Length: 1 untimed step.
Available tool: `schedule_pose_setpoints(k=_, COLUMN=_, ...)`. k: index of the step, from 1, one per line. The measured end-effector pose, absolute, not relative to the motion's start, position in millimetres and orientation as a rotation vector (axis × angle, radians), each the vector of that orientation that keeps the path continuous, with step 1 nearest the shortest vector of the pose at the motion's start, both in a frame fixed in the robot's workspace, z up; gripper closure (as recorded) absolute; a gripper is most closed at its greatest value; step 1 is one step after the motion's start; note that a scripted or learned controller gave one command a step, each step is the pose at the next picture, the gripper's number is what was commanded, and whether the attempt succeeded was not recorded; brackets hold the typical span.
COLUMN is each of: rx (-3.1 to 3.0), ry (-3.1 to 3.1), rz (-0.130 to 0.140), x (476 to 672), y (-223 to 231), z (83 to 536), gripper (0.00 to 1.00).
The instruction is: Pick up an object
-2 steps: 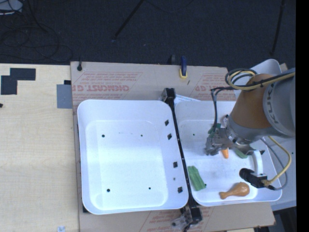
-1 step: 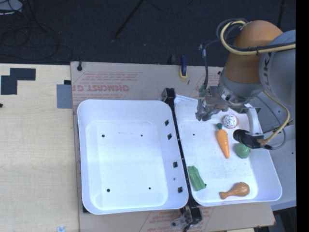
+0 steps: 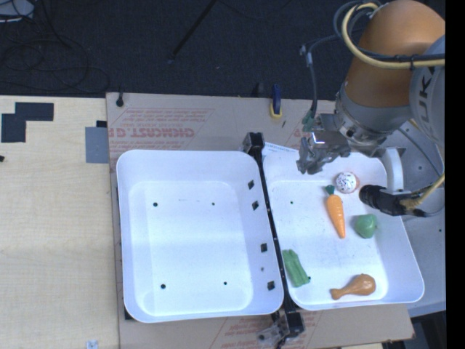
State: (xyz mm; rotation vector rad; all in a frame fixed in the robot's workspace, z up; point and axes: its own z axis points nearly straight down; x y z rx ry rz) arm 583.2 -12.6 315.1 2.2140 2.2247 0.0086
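The arm (image 3: pixel 398 38) comes in from the right and fills the far right corner, hiding part of the right bin's far rim and right wall. The left bin (image 3: pixel 120 224) shows a bare white floor from wall to wall. The right bin (image 3: pixel 305 203) touches it along a black divider (image 3: pixel 261 209); its open floor lies in the far left part and the middle. Both bins sit on a cardboard sheet (image 3: pixel 167 126), which lies on the pale bench (image 3: pixel 51 231).

The gripper (image 3: pixel 311 163) hangs over the right bin's far left part, close to the far rim. It is dark and small here, so I cannot tell whether it is open or closed.

The things to pick are all in the right bin. A carrot (image 3: pixel 336 215) lies in the middle, pointing near. A green stick (image 3: pixel 296 267) lies against the divider at the near left. An orange drumstick (image 3: pixel 354 287), perhaps, lies at the near wall. A green lump (image 3: pixel 365 226) lies just right of the carrot. A speckled ball (image 3: pixel 346 182) sits by the carrot's top, nearest the gripper.
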Motion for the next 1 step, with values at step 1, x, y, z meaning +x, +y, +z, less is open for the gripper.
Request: schedule_pose_setpoints(k=1, rx=2.214, ry=2.224, rz=0.009, x=557.3, y=20.9, z=397.9, gripper=1.00)
